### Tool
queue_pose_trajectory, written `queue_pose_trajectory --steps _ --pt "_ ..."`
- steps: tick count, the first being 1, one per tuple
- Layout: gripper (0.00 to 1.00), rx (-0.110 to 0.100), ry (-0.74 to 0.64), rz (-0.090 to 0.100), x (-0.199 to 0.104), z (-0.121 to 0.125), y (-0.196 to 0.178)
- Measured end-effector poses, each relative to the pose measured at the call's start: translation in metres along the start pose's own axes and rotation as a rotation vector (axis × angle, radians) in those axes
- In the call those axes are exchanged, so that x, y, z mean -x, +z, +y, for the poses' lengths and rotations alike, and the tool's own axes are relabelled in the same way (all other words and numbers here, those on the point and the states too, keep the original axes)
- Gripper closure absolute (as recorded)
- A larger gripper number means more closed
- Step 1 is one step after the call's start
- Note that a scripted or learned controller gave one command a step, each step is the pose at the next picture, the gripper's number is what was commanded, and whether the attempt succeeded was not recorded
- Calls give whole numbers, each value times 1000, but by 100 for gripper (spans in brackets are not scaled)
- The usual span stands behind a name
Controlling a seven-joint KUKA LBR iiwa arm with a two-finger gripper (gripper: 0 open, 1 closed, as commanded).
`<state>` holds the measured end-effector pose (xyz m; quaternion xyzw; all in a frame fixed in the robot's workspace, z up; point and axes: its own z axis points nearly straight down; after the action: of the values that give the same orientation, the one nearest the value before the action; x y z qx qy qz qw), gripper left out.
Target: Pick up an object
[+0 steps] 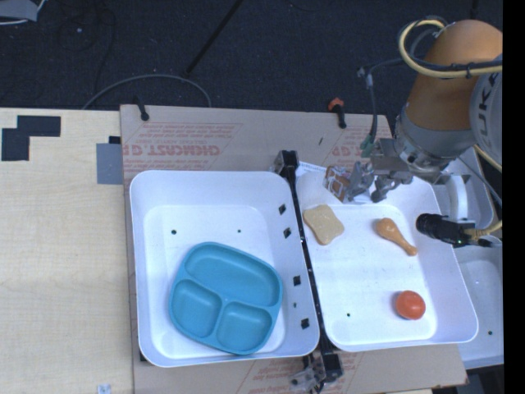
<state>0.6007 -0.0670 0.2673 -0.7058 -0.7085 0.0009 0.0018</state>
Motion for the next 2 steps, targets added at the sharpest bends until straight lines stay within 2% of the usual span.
queue_pose_trajectory --steps 2 --pt "100 -1 1 -1 -89 -4 29"
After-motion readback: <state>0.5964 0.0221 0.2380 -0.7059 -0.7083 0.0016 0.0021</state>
